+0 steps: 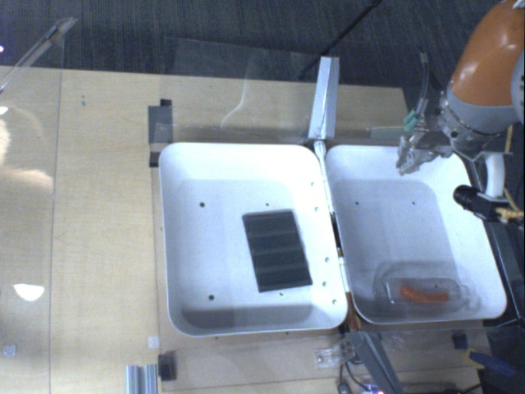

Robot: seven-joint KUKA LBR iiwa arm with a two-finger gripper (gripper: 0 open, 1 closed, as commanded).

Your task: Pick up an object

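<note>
Nearest, at the bottom edge: cables (369, 369) and a metal clamp, partly cut off and hard to sort out.

Then by size:

Bench (90, 220), pale wood, bearing both bins; clear sheet over its left part, seen mostly by glare.

Left bin (168, 220), white and shallow, holding a dark ribbed slab (277, 250) lying flat near the middle, slightly skewed, touching no wall.

Right bin (385, 220), touching the left one along the shared rim, its near right corner cut by dark gear.

Arm (492, 56), reaching in from the right, orange band cropped by the top right corner, hiding the bench behind it.

Metal bar (324, 97), running from the far bench edge to the join between the bins.

Clear tub (422, 288), low in the right bin near its front wall; outline faint against the white.

Gripper (410, 158), hanging over the right bin's far edge, well apart from tub and slab; small and blurred, so cannot tell whether spread or pressed together. Nothing seen in its grasp.

Orange piece (425, 295), lying inside the tub; shape blurred by the plastic.

Black bracket (162, 121), just beyond the left bin's far left corner.
</note>
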